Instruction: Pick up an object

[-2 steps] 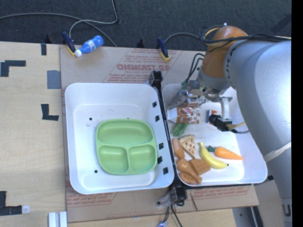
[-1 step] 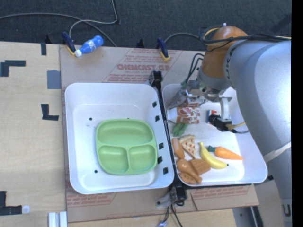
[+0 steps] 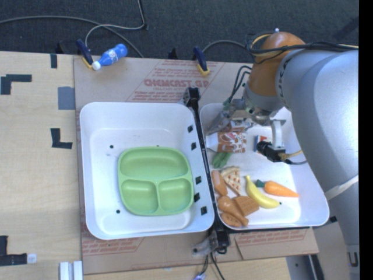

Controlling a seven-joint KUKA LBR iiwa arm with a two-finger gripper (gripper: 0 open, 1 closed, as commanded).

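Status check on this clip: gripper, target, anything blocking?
Gripper low in right bin, over the red-and-white packet. No grasp visible. Carrot, banana, bread pieces crowd the bin's near end; green tray in left bin.

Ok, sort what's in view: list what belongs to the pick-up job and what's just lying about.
For the job:
- two-finger gripper over the right white bin
- toy food there: yellow plastic banana, orange carrot, red-and-white carton, sandwich wedge

Lying about:
- green divided plastic tray in the left white bin
- blue plastic bottle on the bench
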